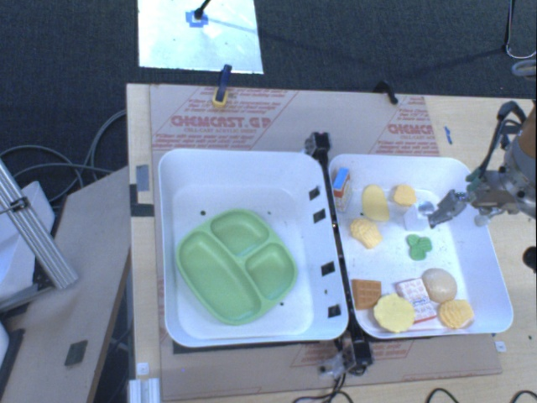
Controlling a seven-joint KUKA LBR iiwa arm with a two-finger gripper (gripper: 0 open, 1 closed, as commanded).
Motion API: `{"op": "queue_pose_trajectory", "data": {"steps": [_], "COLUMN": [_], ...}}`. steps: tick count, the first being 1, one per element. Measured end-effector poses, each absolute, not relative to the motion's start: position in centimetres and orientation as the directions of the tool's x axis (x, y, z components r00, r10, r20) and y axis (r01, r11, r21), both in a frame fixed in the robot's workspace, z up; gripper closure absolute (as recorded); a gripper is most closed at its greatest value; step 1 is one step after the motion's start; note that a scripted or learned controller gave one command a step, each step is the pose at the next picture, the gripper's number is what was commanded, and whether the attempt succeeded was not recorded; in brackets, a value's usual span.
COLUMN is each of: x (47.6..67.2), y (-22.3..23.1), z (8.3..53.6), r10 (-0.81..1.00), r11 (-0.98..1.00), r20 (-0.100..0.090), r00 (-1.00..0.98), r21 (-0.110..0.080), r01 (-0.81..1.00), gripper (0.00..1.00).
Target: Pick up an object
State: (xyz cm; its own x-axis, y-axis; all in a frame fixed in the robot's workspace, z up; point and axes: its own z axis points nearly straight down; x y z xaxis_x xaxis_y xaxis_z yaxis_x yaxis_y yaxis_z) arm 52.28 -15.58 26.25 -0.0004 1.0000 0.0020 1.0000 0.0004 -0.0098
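The right bin [478, 250] holds several toy food pieces. Among them are a pale yellow piece [374, 201], a small yellow-orange piece [404, 195], a ridged yellow piece [365, 232], a green broccoli-like piece [418, 244] and a beige bun [439, 285]. A small whitish piece [417, 218] lies just left of my gripper [445, 210]. The gripper reaches in from the right and hangs over the bin's upper middle. I see nothing held in it.
A brown cracker [367, 293], a yellow disc [393, 312], a red-and-white packet [413, 296] and a yellow waffle [456, 313] lie along the right bin's front. A small blue-orange box [340, 181] sits at its back left. The left bin [193, 175] holds a green divided plate [237, 264].
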Motion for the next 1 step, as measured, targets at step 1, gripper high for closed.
{"op": "queue_pose_trajectory", "data": {"steps": [1], "x": [52.5], "y": [-15.54], "z": [26.84], "r10": [1.0], "r11": [0.003], "r20": [0.0], "r00": [-0.003], "r21": [0.002], "r01": [1.0], "gripper": [0.0]}}
